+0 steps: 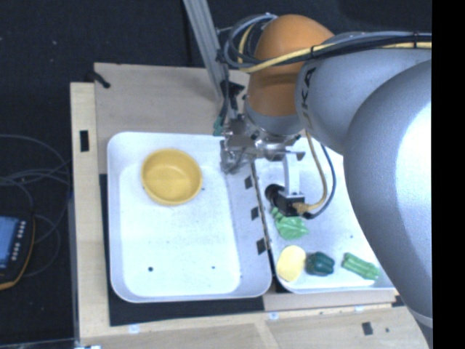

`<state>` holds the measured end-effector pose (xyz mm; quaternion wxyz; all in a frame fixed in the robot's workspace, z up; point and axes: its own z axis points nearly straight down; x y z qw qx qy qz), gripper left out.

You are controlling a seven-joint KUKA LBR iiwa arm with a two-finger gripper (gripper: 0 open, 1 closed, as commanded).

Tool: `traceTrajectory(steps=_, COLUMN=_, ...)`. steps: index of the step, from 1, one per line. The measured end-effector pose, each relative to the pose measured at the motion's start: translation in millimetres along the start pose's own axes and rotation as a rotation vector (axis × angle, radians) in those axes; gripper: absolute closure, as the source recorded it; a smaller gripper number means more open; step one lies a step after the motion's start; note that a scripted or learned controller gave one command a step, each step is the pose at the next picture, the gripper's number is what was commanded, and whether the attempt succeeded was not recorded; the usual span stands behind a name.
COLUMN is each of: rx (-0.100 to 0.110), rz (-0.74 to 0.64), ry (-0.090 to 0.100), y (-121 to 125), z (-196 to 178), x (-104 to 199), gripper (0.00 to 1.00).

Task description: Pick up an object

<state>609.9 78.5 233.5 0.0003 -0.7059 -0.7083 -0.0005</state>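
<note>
A yellow bowl sits upright in the far part of the left bin. In the right bin lie a pale green leafy piece, a yellow rounded piece, a dark green piece and a bright green piece. My gripper hangs below the orange band, over the far end of the wall between the two bins, just right of the bowl. I see nothing held in it.
The grey arm covers much of the right bin. A slanted metal strut stands behind the bins. Black markers run along the divider. A pendant and cables lie off the bench at left.
</note>
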Motion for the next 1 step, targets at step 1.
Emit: traceTrajectory(steps=1, rx=0.0, rz=0.003, ry=-0.001, y=0.2, z=-0.1, x=-2.4, gripper=0.0)
